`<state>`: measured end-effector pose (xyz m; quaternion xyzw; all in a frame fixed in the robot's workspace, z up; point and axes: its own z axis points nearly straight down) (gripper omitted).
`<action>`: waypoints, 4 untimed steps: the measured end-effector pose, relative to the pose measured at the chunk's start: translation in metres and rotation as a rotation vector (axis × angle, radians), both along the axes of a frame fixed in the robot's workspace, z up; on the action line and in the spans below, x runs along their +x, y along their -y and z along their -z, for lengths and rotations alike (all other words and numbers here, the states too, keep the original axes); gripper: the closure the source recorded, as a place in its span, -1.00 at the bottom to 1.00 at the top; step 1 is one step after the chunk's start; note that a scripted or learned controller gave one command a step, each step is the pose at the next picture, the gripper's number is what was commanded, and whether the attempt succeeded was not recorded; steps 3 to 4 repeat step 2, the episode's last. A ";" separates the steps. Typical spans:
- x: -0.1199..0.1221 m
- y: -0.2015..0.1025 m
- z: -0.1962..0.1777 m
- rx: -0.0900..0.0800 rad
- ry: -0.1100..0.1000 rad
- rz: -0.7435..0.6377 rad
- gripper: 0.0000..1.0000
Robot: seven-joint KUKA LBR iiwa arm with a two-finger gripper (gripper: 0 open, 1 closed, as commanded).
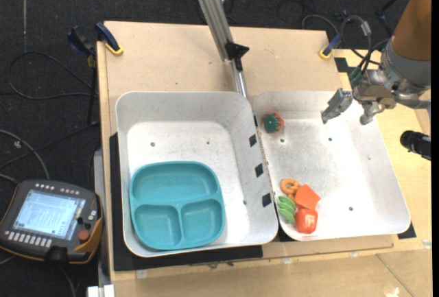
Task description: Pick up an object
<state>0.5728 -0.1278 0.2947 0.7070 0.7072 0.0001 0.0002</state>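
My gripper hangs over the far right part of the right bin, open, with nothing between its fingers. A small green and orange ball-like toy lies at the bin's far left, well left of the gripper. Near the bin's front left corner sits a cluster: an orange ring, an orange block, a green piece and a red piece.
The left bin holds a teal divided tray. A metal pole slants over the bench toward the seam between the bins. A teach pendant lies on the floor at the left.
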 end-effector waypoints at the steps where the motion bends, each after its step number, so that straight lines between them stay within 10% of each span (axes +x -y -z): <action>1: 0.001 0.000 -0.010 0.000 0.002 -0.002 1.00; 2: 0.027 0.050 0.081 -0.001 -0.008 0.004 1.00; 4: 0.027 0.050 0.081 -0.001 -0.008 0.004 1.00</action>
